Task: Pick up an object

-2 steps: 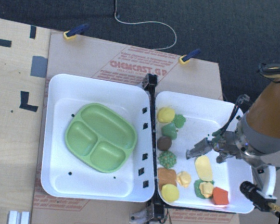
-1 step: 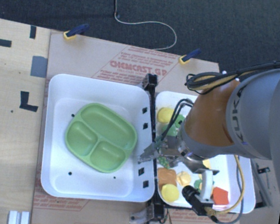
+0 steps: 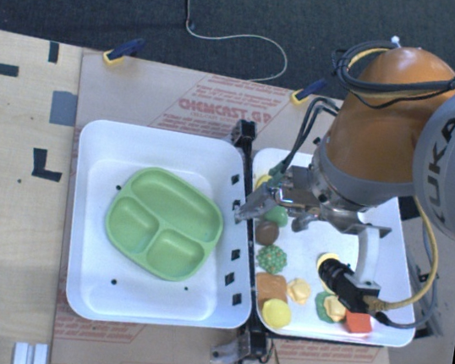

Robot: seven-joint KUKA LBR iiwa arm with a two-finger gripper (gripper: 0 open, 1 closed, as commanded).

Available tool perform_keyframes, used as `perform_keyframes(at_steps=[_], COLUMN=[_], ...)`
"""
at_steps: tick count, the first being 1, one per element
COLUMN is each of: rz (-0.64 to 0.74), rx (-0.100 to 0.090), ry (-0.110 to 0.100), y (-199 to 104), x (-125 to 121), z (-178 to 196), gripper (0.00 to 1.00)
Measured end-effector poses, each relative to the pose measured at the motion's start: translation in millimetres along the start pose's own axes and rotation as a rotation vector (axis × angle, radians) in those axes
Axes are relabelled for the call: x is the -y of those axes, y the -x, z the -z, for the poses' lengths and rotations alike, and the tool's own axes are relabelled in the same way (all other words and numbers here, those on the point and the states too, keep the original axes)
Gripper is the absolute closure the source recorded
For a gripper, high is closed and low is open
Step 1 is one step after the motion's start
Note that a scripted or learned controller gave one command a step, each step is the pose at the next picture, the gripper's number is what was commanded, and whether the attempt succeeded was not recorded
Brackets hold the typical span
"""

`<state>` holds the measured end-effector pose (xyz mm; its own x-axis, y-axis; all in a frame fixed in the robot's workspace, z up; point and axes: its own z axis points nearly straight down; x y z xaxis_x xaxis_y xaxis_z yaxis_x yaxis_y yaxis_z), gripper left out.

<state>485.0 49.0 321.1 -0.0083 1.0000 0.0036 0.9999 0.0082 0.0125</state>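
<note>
Camera view: two-finger metal gripper, finger state indiscernible, above small brown rounded toy in right white bin; nothing lifted yet.

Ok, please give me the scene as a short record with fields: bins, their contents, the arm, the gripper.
left bin: holds a green divided plate, lying flat
right bin: holds small toy foods, among them a yellow lemon-like piece, a green bumpy piece, a brown piece, an orange block
arm: over the right bin
gripper: low near the right bin's left wall; finger state unclear
</note>
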Motion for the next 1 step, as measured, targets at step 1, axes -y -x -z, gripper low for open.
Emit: perform_keyframes(at_steps=[1], rz=[-0.002], rx=[0.005], ry=[-0.030], y=[-71.7], x=[-2.4], z=[-180.3], gripper=[0.00])
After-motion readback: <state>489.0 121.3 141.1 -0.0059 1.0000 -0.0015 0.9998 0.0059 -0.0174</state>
